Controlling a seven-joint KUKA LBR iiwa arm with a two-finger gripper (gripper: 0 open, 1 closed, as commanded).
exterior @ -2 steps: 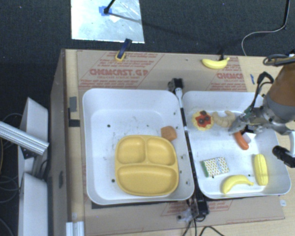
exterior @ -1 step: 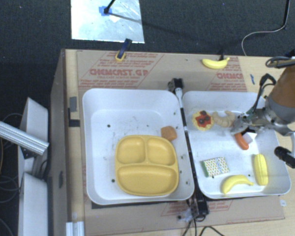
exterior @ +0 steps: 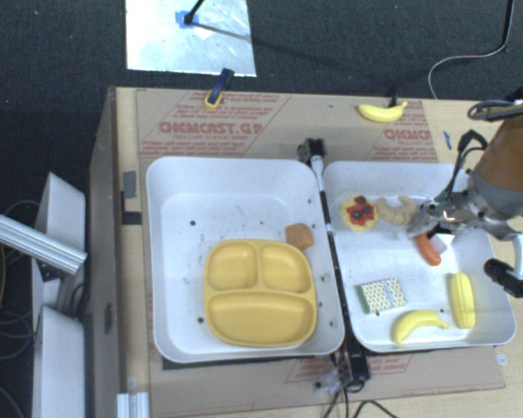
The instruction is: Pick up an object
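Toy food fills the right bin (exterior: 497, 320): an orange carrot-like piece (exterior: 429, 250) lies just beneath the gripper (exterior: 429, 222), with a small pizza slice (exterior: 359, 212) and a pale lumpy piece (exterior: 398, 209) to their left. Nearer the front lie a patterned green block (exterior: 383, 295), a banana (exterior: 418, 324) and a yellow corn cob (exterior: 461, 300). Whether the jaws are apart or together cannot be told. In the left bin (exterior: 179, 190) sit a yellow divided plate (exterior: 260, 292) and a brown nugget (exterior: 300, 235). Another banana (exterior: 382, 111) rests on the cardboard behind.
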